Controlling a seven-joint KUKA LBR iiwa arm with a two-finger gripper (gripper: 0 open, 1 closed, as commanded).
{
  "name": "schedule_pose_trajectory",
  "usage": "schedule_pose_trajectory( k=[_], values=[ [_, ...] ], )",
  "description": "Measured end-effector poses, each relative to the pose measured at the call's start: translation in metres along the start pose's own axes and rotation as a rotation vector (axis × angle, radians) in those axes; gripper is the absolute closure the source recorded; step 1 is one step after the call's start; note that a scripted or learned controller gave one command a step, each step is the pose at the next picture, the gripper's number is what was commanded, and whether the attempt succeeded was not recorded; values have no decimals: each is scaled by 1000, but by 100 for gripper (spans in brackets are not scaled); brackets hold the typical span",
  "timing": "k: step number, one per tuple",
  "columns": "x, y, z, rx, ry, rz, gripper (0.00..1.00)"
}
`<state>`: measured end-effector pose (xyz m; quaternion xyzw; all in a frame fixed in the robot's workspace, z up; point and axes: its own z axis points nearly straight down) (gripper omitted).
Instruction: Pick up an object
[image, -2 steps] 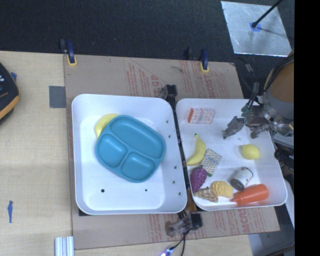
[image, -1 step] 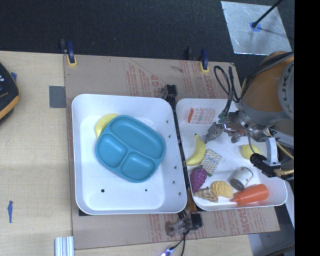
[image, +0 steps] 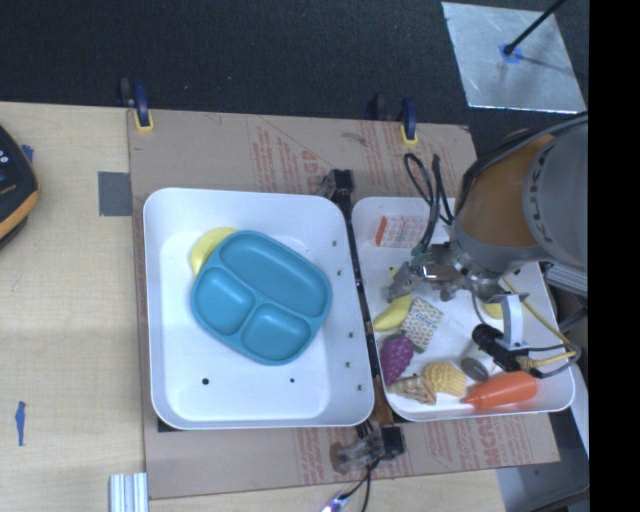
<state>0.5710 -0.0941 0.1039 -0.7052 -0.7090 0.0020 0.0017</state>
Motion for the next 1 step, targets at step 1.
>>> schedule_pose_trajectory(
  k=[1],
  values=[
    [-6, 13, 12, -3, -1, 0, 0]
  ],
)
